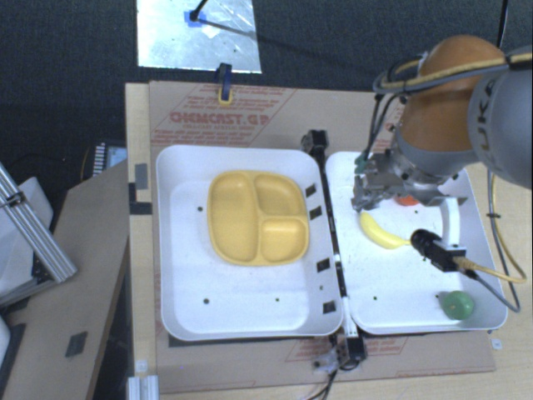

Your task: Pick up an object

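The approach step appears to be in hand: nothing is seen to be held, and the jaws (367, 200) are lowered over the right bin (483, 307), just above the near end of the banana (381, 234). Whether they are parted or closed cannot be told. The banana lies in the bin's upper left part; a green ball (456, 305) sits near its front right corner. Next, a short descent centred on the banana seems called for. The arm (454, 98) is bent steeply downward from the right.

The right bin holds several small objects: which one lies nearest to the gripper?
The yellow banana, just below the gripper; the green ball sits far off in the bin's near corner.
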Controlling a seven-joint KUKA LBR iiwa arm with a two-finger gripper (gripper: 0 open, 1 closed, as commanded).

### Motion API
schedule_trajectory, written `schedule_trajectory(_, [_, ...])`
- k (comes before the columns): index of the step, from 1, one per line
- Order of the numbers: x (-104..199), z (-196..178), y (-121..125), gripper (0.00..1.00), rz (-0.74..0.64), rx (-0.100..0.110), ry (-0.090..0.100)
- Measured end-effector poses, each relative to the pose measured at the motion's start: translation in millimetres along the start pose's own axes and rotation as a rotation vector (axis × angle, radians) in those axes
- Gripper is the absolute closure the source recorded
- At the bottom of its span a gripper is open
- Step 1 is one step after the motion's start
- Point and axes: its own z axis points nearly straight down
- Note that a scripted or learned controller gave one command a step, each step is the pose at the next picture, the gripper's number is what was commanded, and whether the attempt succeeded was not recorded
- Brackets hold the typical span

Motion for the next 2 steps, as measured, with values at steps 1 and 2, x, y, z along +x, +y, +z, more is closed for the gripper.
schedule_trajectory(1, [49, 16, -17, 1.00, 0.000, 0.001, 0.001])
schedule_trajectory(2, [94, 16, -39, 1.00, 0.000, 0.001, 0.000])
